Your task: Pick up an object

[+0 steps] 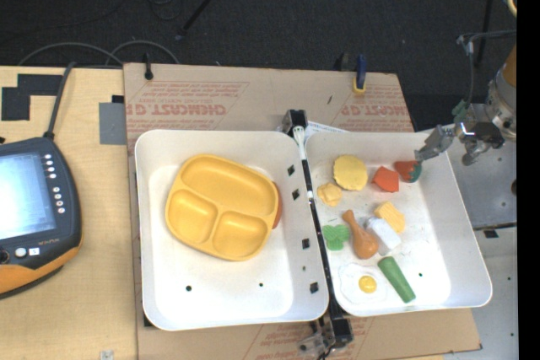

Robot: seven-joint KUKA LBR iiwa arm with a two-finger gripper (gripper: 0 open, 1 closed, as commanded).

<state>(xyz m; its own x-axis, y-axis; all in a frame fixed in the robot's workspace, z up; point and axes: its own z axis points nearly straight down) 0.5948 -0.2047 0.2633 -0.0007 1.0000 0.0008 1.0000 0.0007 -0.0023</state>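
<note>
The right bin (460, 219) holds several toy foods: a round yellow bun (350, 173), an orange-red block (386, 179), a small red piece (407, 170), a yellow wedge (390, 217), a brown drumstick (362, 237), a green leafy piece (335, 237), a green cucumber (396, 279) and a fried egg (364, 282). My gripper (432, 144) reaches in from the right, over the bin's upper right corner. Its tip is just up and right of the small red piece. I cannot tell whether it touches that piece.
The left bin (160, 282) holds a yellow divided plate (222, 206) with something red showing at its right edge. A small yellow chunk (330, 194) lies by the divider (308, 206). A teach pendant (29, 206) rests on the bench at far left.
</note>
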